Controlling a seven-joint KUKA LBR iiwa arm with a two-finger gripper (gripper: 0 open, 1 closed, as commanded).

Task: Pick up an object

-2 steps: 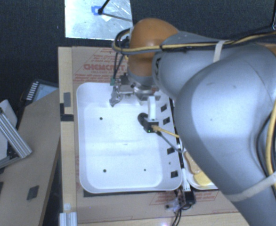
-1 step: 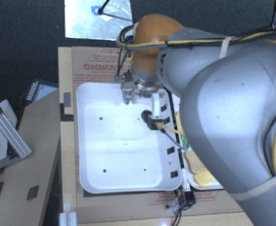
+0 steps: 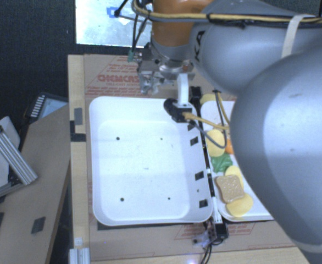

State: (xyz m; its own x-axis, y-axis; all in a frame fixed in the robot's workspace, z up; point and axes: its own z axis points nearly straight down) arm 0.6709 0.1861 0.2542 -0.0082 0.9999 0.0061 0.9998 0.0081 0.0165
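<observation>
Tan toast slice waits by the right bin's near edge; the pincer hovers above the left bin's far edge, and I cannot tell whether it is apart or together.

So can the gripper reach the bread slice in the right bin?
Probably. The bread slice lies uncovered in the right bin; the gripper, at the far rim of the left bin, only has to cross over.

The left bin offers a wide bare floor, reachable from above anywhere short of its far rim, where the hand hangs. The arm bulks over most of the right bin. In the strip left showing, a toast slice, a yellow disc and a green piece crowd together.
</observation>
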